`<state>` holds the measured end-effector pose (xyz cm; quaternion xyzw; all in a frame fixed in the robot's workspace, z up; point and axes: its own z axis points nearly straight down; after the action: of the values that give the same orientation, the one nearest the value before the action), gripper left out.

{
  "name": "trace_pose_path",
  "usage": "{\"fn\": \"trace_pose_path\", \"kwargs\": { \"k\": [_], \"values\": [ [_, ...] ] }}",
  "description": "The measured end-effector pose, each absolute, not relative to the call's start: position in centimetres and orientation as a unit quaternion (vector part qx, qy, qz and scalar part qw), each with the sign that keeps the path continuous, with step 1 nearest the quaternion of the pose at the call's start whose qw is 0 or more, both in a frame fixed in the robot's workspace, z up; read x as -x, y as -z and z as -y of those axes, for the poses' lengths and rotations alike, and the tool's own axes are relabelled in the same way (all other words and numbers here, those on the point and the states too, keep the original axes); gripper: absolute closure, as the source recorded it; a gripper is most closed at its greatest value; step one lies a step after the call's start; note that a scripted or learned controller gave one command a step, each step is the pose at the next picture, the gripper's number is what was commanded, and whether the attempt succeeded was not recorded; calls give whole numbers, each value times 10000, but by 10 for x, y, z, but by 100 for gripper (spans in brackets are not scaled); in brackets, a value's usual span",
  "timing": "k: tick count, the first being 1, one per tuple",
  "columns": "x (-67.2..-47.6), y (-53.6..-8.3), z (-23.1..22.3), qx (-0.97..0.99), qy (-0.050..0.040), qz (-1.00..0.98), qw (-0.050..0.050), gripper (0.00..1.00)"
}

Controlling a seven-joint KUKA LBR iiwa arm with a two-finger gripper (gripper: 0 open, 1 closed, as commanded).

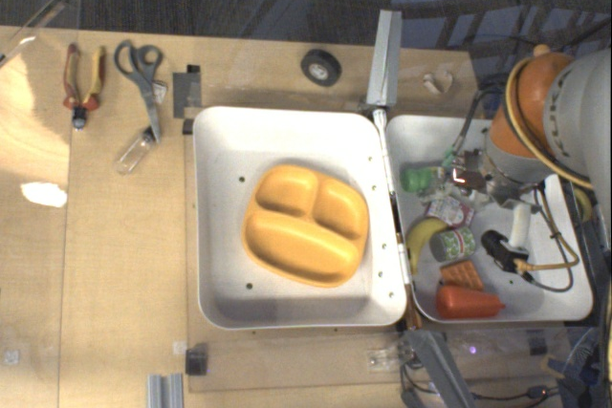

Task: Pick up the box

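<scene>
I hover my fingers [467, 191], state unreadable, over the right bin [564, 301], the box [464, 275] at six o'clock.

The pale wooden table [96, 282] looks smooth with a soft sheen, glaring at 9 o'clock. Both shallow white plastic bins [220, 301] are matt. The big yellow moulded plastic piece [306, 225] is smooth and slightly glossy. At 11 o'clock, grey-handled metal scissors [145, 81] gleam.

Wooden bench [105, 282], two white bins [220, 205], scissors [143, 76], pliers [81, 81], tape roll [321, 67]
</scene>
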<state>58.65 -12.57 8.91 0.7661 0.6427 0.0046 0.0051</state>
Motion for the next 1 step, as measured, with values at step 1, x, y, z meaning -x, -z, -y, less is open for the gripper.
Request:
{"fn": "trace_pose_path", "kwargs": {
  "k": [1],
  "values": [
    [-589, -101, 127, -7659, -56, -6429, 88, 100]
  ]
}}
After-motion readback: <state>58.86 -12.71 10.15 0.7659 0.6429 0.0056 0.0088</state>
